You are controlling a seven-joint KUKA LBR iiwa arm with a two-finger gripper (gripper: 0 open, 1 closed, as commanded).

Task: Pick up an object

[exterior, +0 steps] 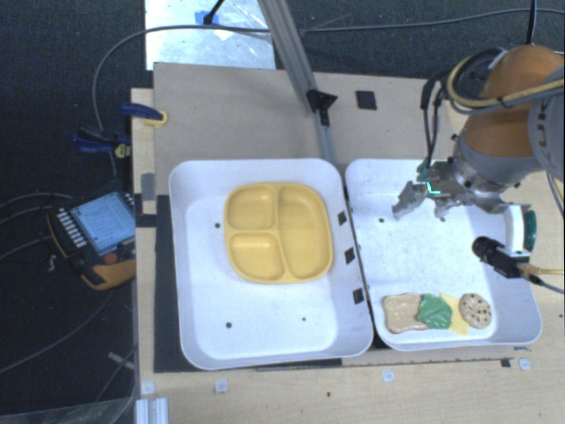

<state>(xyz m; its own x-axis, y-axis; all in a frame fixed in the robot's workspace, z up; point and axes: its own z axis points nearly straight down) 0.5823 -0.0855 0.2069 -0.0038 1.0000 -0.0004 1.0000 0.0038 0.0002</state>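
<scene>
Along the near edge of the right bin (388, 263) lie a slice of toast (403, 312), a green leafy piece (434, 310), a yellow cheese-like slice (457, 322) and a chocolate-chip cookie (476, 309), side by side. My gripper (422, 208) hovers over the far part of that bin, well behind the food. It is open, its two fingers (403, 208) spread apart with nothing between them.
A yellow divided plate (279, 233) sits in the left bin (203, 316). A metal pole (300, 56) slants across the bench behind the bins. Cables, clamps and a handheld controller (95, 230) lie on the floor at the left.
</scene>
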